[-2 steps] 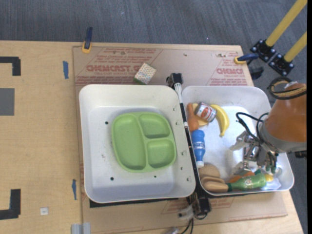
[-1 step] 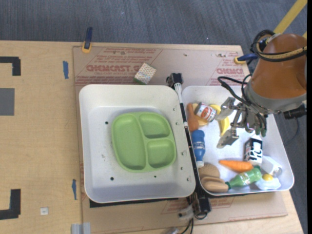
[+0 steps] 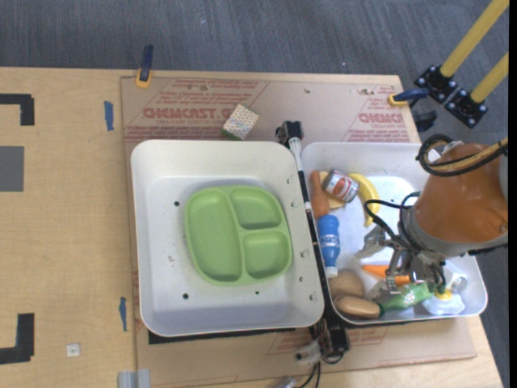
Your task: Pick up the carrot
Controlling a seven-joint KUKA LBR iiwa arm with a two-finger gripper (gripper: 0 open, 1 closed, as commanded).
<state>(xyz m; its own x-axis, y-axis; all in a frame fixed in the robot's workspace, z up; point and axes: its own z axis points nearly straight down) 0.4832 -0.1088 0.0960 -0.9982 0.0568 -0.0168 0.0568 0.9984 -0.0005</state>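
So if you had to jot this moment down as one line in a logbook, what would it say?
stage: reaching | claw: low in right bin, over carrot | carrot: lying among toy food, not lifted | green plate: left bin, untouched

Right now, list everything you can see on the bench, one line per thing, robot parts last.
Left bin: one, white, on the left half of the bench.
Divided plate: one, light green, three compartments, lying in the left bin.
Right bin: one, white, beside the left bin.
Carrot: one, orange, in the right bin, at the tool, partly covered.
Bottle: one, blue with white cap, along the right bin's left wall.
Can: one, red and silver, near the right bin's back.
Banana: one, yellow, just right of the can.
Bread-like pieces: two, tan, front left of the right bin.
Small cube: one, patterned pale, on the cardboard behind the left bin.
Arm: one, orange band, over the right bin.
Tool: one, low in the right bin.
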